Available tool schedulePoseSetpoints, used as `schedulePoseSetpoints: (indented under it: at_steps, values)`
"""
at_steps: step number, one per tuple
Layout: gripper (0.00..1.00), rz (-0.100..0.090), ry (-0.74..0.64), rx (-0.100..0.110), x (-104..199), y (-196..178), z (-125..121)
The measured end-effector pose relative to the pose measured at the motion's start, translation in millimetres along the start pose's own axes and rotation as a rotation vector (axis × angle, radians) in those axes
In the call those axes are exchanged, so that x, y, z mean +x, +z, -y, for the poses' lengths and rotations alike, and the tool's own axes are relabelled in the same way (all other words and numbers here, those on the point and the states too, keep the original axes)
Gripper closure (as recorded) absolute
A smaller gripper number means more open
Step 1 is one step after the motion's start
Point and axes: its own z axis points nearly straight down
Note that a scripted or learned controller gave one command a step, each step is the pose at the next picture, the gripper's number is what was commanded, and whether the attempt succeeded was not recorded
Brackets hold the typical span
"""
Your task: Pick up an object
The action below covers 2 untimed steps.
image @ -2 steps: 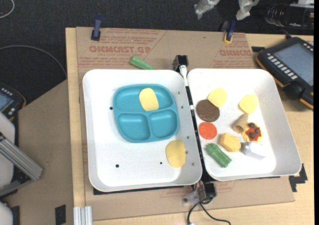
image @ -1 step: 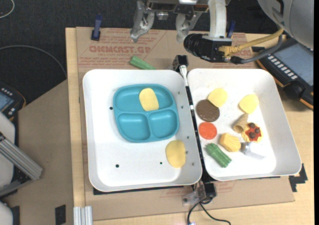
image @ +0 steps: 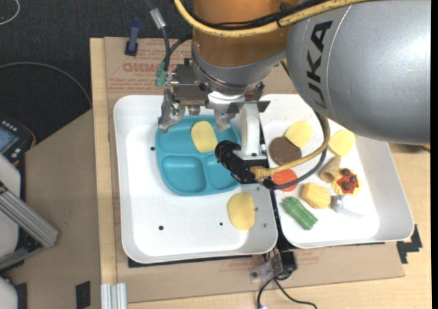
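My gripper (image: pixel 195 122) hangs over the back of the left bin (image: pixel 137 219), open, with its two grey fingers (image: pixel 168 117) spread wide. A pale yellow oval piece (image: pixel 203 137) lies on the teal divided tray (image: pixel 181 167) just in front of the gap between the fingertips, not gripped. A second yellow oval (image: pixel 241 210) rests on the bin floor near the front right corner of that bin. The orange and grey arm hides the back edge of both bins.
The right bin (image: pixel 383 222) holds a brown disc (image: pixel 284 150), a yellow disc (image: pixel 298 133), a yellow lump (image: pixel 341 142), a red piece (image: pixel 285 179), a green piece (image: pixel 300 212), a corn-like piece (image: pixel 315 195) and a red-and-black toy (image: pixel 348 182). A black cable loops between the bins.
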Motion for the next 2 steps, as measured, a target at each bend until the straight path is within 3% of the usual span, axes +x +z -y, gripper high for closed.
schedulePoseSetpoints:
  at_steps: [1,2]
  values:
    - [0.00,-0.012,0.002,-0.030,-17.5,-119.6,39.9]
    - [0.00,-0.009,0.002,-0.027,-10.2,-182.1,15.3]
